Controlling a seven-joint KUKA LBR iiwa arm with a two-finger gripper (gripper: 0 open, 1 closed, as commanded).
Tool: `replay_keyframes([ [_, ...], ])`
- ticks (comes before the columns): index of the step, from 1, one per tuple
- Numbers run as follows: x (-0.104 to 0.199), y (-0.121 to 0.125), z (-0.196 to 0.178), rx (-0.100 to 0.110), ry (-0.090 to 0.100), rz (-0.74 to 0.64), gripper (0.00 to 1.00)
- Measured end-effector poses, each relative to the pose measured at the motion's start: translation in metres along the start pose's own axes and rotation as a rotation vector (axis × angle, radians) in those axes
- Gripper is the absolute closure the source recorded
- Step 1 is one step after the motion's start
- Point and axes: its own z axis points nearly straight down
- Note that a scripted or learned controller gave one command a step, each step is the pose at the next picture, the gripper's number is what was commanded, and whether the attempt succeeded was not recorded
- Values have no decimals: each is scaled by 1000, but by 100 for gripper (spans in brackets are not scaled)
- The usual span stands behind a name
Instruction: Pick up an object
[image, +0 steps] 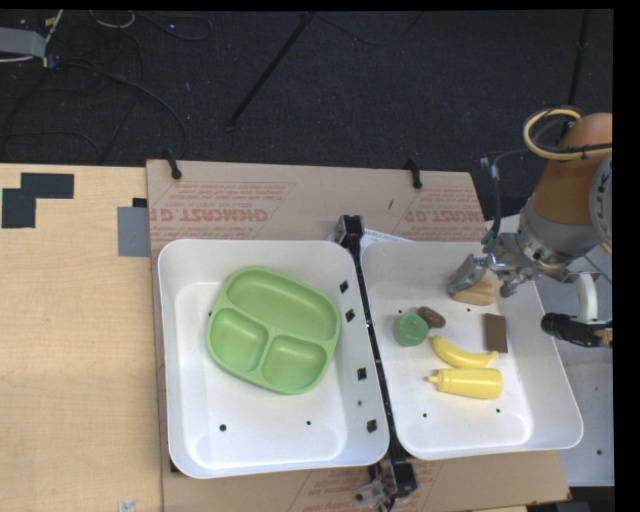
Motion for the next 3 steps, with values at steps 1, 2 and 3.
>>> replay_keyframes([
  [1, -1, -11, 56, 2, 1, 0, 0],
  [2, -1, -9, 43, -2, 0, 0, 100],
  [3, 4, -2, -14, -9, -2, 0, 100],
])
